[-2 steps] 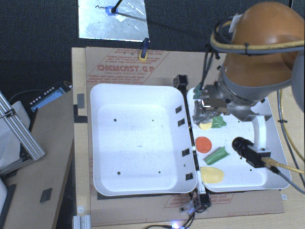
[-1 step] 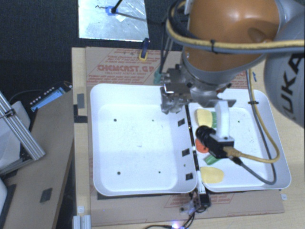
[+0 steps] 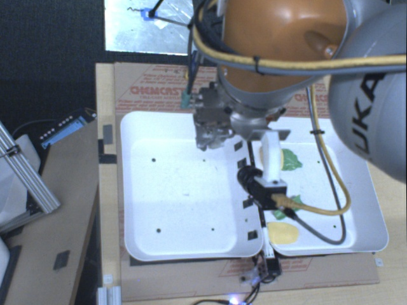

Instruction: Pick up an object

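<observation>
Camera view: arm w/ orange band point(image 3: 280, 18) hangs over both bins. Tool point(image 3: 210, 129) sits at left bin's point(image 3: 152, 234) upper right; grip state can't tell. Green object point(image 3: 291, 159) & yellow object point(image 3: 283, 234) lie in right bin point(image 3: 365, 227).

A dark black wall point(image 3: 51, 24) is standing behind the bench, and a shiny silver metal sheet point(image 3: 147, 16) is reflecting light near the top. A pale tan wooden tabletop point(image 3: 63, 189) is lying at the left, with a grooved aluminium rail point(image 3: 24, 173) leaning across it.
</observation>
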{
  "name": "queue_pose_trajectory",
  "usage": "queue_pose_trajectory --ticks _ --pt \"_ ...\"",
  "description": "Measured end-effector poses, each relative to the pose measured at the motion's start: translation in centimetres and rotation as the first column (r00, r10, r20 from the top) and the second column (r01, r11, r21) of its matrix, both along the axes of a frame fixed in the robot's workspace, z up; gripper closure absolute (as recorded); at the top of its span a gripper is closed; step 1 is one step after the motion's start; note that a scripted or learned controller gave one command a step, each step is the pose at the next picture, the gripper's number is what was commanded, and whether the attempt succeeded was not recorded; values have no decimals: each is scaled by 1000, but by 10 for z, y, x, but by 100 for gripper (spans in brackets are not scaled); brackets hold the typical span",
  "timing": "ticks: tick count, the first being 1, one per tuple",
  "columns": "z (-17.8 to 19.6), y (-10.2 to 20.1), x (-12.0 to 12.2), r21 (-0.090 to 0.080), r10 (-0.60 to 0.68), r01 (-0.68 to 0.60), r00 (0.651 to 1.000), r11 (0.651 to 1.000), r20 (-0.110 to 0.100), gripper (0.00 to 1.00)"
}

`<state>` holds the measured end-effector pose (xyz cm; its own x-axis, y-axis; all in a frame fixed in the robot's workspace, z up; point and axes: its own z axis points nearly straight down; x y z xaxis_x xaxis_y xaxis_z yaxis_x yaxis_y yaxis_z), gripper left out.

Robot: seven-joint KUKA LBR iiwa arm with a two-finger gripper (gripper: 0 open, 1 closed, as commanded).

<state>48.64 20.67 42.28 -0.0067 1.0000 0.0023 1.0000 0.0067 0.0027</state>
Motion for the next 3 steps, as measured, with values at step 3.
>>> queue_pose_trajectory --ticks 3 --pt "17 -2 38 1 2 -2 1000 1000 2 100"
